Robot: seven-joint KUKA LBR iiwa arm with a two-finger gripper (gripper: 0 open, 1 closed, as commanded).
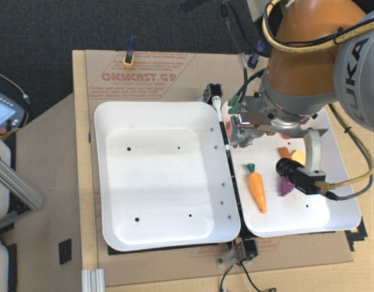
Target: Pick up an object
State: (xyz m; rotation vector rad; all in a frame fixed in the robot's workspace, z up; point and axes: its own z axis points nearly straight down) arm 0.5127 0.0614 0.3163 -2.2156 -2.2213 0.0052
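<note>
Camera view is showing one carrot (257, 191) and one purple piece (286, 188) lying in the right bin (284, 222); the claw's (240, 135) grip I cannot tell.

You can read "CHEMCAST GP" in red on the brown board (174, 66). The smaller line under it is too blurred.

a yellow clamp (129, 58) sits on the cardboard sheet's (83, 132) far edge (red lettering nearby).
</note>
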